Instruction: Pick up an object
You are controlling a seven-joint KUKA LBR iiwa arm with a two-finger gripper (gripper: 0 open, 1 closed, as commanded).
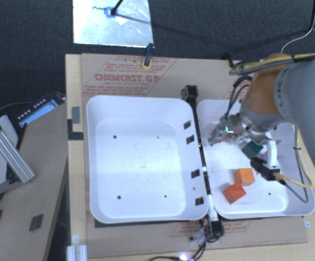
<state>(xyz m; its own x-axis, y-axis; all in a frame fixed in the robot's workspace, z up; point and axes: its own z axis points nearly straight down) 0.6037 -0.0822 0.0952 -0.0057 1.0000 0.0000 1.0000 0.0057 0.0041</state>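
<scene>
The arm [298, 86] runs off the right edge and covers the far right part of the right bin [255, 211], while the end effector [222, 134] is too small and blurred to read, and a green object [251, 148] beside it shows only partly.

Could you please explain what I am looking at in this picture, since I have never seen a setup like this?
This is one fixed camera looking down at a slant on a bench with two shallow white bins. The grey machine with the orange band is a robot arm reaching in from the right. Its gripper hangs low over the right bin. That bin holds two orange blocks and a dark green block. The left bin sits beside it. Whether the gripper holds anything cannot be told.
</scene>
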